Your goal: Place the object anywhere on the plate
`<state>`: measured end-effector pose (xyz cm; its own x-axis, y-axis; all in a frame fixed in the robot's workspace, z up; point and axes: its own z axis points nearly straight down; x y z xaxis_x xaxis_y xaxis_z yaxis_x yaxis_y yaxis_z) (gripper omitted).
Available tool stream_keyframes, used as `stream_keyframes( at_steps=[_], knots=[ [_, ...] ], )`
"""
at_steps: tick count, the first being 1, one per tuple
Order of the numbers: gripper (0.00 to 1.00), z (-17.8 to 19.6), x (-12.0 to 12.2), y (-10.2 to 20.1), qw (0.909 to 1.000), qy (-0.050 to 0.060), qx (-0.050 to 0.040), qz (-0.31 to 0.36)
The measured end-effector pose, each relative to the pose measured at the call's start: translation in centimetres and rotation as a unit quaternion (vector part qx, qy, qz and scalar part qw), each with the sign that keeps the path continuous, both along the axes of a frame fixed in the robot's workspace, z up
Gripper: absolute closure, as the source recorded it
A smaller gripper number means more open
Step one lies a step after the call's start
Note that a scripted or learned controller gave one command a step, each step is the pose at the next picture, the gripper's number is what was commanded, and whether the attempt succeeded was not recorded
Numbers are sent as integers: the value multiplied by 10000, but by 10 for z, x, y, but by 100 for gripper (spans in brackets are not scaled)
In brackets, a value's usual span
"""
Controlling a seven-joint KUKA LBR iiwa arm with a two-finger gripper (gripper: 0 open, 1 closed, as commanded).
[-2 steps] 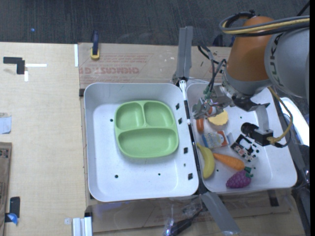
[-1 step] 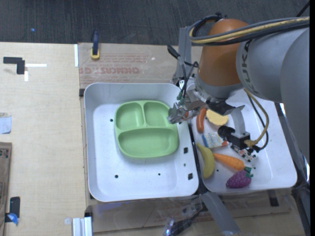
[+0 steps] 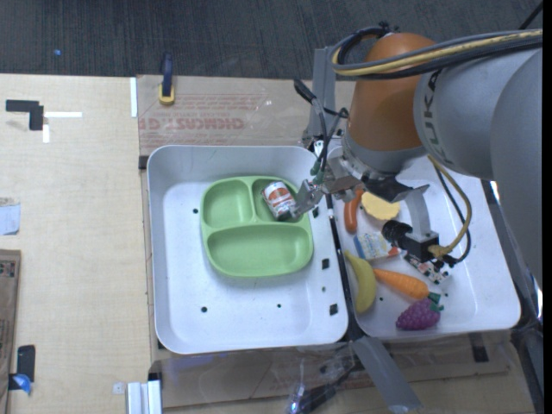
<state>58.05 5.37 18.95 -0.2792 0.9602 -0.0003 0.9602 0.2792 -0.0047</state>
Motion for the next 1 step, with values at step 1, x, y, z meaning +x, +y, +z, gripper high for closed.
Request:
stream_keyframes(
  at_steps=[1],
  knots=[
    [0, 0, 23, -4, 9997, -3, -2, -244]
  ],
)
